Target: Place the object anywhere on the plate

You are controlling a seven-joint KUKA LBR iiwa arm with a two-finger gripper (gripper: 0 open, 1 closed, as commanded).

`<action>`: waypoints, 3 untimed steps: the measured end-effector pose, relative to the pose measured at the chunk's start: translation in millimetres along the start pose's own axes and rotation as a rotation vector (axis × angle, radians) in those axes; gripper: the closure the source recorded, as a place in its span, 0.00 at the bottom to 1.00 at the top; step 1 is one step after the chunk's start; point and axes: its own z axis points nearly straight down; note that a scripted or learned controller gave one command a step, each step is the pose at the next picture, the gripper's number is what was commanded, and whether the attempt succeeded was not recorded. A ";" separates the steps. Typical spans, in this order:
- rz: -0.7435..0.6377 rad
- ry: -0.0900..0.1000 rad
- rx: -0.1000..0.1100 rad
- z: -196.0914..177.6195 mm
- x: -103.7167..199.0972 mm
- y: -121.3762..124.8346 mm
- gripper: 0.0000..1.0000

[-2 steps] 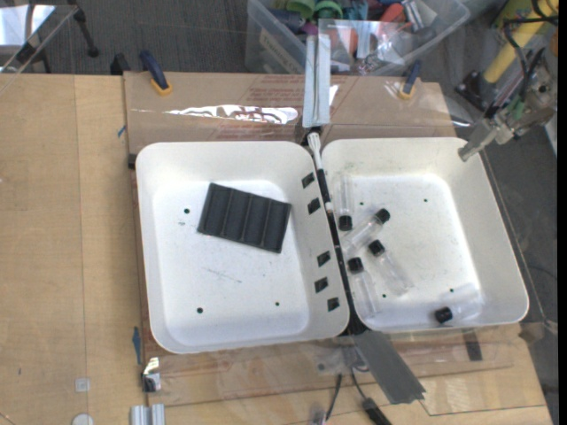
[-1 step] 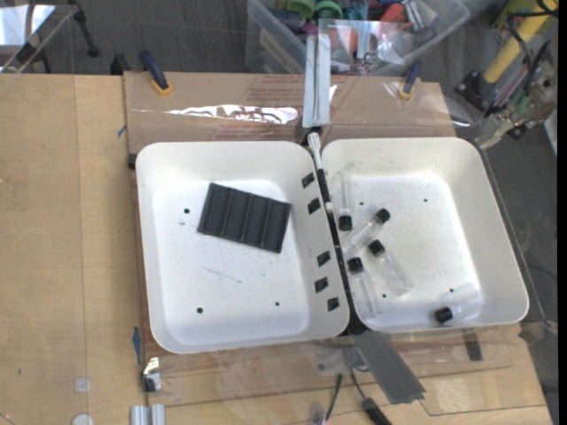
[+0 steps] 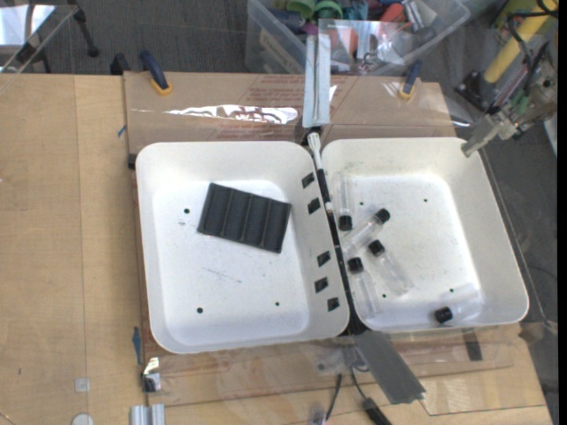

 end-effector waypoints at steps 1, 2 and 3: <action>-0.001 -0.004 -0.005 -11.0 -0.7 0.9 1.00; 0.000 -0.004 -0.004 -10.7 -0.6 0.8 0.00; -0.001 -0.007 -0.009 -21.7 -1.3 1.7 1.00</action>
